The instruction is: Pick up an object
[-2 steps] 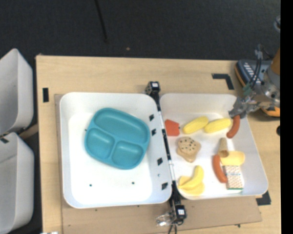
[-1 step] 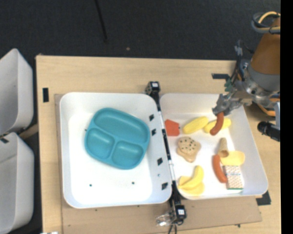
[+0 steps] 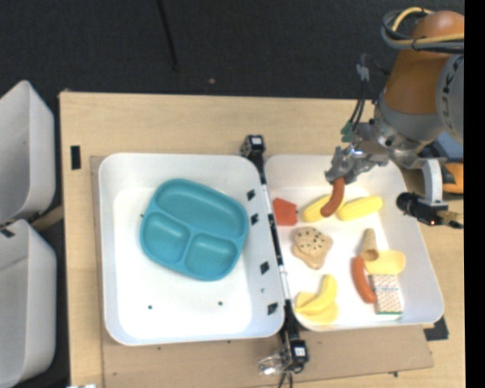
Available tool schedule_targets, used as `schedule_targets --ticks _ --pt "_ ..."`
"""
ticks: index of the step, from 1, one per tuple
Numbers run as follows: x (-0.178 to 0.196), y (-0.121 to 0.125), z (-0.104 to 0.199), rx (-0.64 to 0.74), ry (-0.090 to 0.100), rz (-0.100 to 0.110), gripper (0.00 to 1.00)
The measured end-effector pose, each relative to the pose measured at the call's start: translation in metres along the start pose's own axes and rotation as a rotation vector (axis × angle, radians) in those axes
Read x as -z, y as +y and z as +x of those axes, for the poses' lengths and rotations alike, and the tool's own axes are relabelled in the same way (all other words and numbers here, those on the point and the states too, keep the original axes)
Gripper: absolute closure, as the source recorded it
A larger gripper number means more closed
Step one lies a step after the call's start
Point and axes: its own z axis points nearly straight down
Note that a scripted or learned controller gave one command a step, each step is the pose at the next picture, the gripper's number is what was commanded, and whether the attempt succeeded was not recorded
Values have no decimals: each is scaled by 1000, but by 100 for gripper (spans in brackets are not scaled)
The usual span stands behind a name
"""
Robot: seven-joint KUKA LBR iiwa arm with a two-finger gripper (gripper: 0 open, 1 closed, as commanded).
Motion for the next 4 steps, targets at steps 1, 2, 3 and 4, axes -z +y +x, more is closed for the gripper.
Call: schedule_targets --ticks 1,2,3,4 --pt "-9 -1 54 -1 0 2 100" --pt "-3 20 101 -1 0 0 100" --pt "4 12 142 -1 0 4 100" --pt "3 10 133 -8 -2 7 100"
